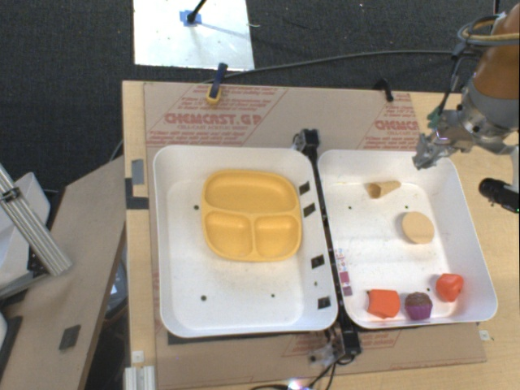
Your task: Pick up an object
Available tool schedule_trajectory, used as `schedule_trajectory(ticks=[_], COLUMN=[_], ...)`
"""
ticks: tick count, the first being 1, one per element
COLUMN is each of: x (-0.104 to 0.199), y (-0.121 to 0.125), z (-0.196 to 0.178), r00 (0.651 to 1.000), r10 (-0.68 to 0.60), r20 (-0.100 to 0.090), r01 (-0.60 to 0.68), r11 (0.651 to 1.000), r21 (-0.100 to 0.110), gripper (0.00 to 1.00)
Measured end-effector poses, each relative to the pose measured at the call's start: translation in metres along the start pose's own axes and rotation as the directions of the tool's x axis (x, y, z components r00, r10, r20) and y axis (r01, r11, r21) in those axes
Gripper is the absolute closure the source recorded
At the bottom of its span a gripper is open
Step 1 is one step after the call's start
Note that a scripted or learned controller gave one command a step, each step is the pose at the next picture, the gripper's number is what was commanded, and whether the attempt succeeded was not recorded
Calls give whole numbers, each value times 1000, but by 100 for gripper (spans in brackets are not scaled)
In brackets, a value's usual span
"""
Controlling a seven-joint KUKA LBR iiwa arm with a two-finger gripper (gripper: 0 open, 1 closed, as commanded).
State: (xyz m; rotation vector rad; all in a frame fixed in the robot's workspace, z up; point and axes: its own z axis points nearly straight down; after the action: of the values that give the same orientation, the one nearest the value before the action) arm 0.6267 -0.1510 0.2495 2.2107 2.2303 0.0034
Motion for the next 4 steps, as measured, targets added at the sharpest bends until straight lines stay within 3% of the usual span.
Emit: schedule_trajectory(ticks=[3,4], x=[162,212], y=[-38,-51], z=[-9,11], r00=[1000,1000], r10=[-1,0], r20=[-1,-2], r01=[1,0], r11=[1000,1000], r21=[2,3], gripper=[100,100])
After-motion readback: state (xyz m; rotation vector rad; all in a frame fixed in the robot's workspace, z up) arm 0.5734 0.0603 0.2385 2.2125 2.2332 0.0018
